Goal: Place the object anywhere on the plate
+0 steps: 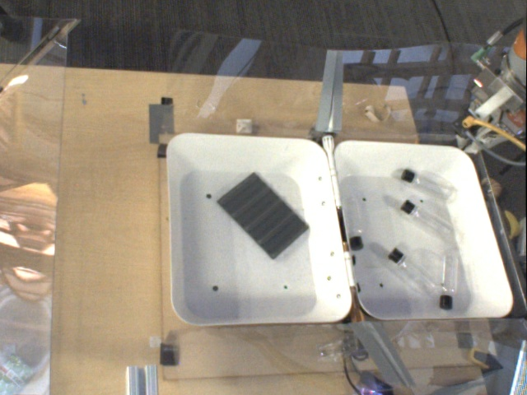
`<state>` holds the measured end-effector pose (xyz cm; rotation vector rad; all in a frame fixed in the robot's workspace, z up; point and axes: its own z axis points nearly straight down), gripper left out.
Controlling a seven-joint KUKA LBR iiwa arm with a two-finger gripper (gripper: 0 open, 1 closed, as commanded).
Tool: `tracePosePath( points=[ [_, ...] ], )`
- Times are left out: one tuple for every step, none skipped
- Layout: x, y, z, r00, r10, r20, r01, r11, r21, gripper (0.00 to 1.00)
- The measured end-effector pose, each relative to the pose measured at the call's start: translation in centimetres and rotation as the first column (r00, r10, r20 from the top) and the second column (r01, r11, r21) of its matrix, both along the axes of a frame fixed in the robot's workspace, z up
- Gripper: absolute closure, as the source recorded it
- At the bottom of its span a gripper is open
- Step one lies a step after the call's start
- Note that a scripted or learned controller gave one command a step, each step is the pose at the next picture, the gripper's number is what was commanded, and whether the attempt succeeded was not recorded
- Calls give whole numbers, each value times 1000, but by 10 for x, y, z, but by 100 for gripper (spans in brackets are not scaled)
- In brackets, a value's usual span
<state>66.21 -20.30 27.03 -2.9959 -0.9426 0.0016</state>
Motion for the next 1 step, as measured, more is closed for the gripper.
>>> tracePosePath(
  points=[
    [0,1,6,998,67,0,-67,998,0,100]
  ],
)
